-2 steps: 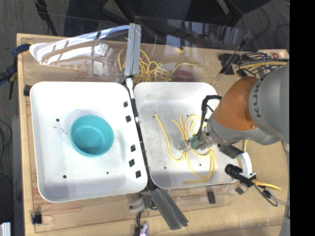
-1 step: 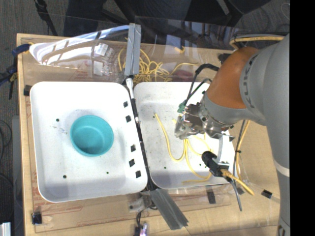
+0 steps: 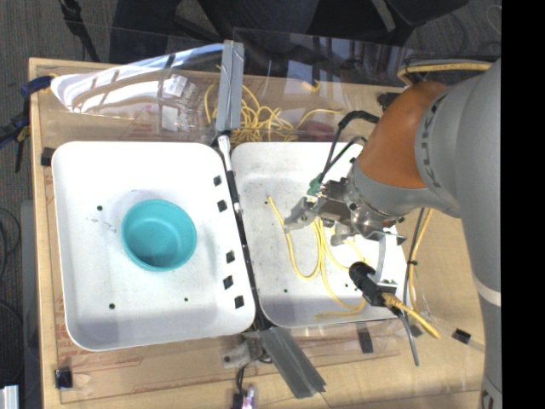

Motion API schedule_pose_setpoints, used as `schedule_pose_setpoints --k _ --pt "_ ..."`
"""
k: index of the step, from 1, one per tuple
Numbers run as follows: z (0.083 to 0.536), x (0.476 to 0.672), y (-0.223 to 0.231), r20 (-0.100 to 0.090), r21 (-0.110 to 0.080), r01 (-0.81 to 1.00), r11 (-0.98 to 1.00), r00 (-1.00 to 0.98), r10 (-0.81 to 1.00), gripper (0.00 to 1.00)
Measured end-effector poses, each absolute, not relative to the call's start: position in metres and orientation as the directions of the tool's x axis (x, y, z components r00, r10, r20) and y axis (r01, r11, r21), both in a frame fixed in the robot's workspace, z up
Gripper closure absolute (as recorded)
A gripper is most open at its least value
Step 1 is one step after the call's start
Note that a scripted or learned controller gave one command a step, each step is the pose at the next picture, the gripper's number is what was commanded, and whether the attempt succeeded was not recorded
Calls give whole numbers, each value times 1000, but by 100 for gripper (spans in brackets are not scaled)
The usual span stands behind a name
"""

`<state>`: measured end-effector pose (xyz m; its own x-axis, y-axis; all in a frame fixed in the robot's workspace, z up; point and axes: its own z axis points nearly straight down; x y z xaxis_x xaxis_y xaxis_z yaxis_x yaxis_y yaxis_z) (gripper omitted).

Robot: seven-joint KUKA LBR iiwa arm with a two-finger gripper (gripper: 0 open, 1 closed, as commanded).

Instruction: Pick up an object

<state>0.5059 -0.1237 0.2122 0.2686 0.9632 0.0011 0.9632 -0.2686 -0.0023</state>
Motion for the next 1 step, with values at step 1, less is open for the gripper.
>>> schedule_pose_setpoints --k 1 --pt "167 529 -166 2 -6 989 -145 145 989 0"
